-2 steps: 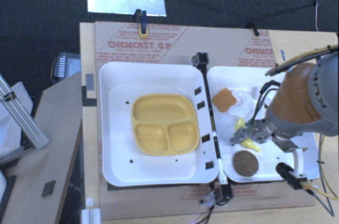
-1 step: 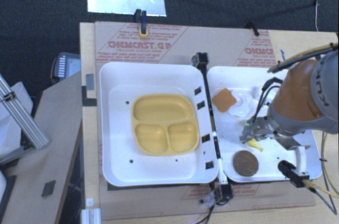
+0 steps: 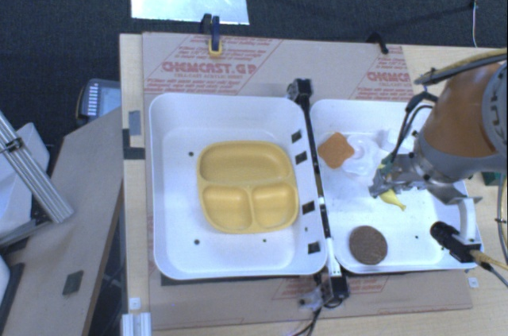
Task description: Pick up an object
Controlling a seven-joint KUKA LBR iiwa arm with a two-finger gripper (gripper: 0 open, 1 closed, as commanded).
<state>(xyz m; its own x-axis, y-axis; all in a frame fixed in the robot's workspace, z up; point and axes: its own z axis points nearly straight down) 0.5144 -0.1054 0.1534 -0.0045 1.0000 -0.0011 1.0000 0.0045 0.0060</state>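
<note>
Small yellow object [image 3: 393, 200]: lies on the floor of the right bin [image 3: 413, 253], directly under the hand [image 3: 384, 185], touching or just below its tips. Hand: lowered into that bin; whether spread or pinching cannot be told. Orange piece [image 3: 336, 149]: same bin, far-left part, beside clear wrapping [image 3: 367, 152]. Brown disc [image 3: 368, 245]: near edge. Left bin [image 3: 171, 191]: holds yellow divided tray [image 3: 243, 185]. Both bins on desk [image 3: 262, 60].
</note>
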